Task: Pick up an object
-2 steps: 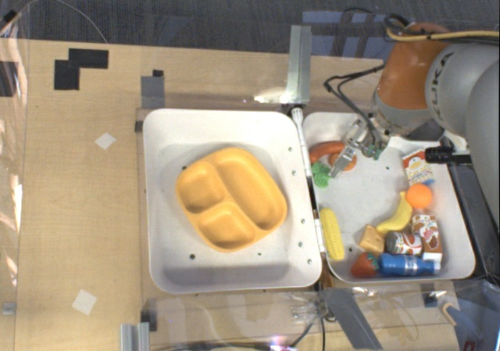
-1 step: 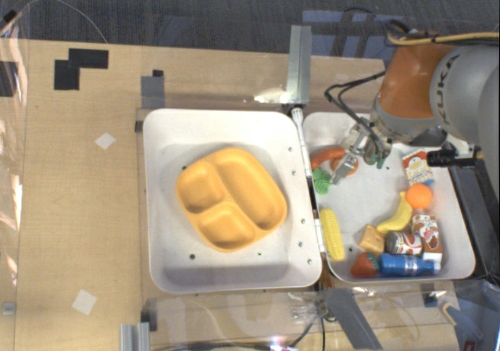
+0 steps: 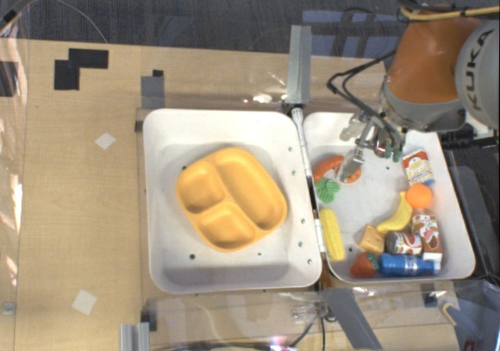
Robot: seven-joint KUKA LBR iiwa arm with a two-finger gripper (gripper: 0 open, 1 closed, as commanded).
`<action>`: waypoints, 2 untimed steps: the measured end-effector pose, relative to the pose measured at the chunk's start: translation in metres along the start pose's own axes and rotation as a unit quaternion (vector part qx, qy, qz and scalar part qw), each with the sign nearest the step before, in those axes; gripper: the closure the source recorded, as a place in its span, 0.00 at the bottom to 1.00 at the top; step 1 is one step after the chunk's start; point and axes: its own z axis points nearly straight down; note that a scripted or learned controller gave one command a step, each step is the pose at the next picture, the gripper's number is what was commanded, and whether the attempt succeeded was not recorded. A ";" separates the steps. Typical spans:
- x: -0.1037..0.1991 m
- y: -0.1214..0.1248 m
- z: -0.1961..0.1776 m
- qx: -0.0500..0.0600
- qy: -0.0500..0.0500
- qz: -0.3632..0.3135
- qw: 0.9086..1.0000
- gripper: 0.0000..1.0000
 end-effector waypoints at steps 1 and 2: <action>0.036 0.068 0.006 0.002 0.005 0.167 0.986 0.00; 0.117 0.152 0.054 0.003 0.008 0.223 0.975 0.00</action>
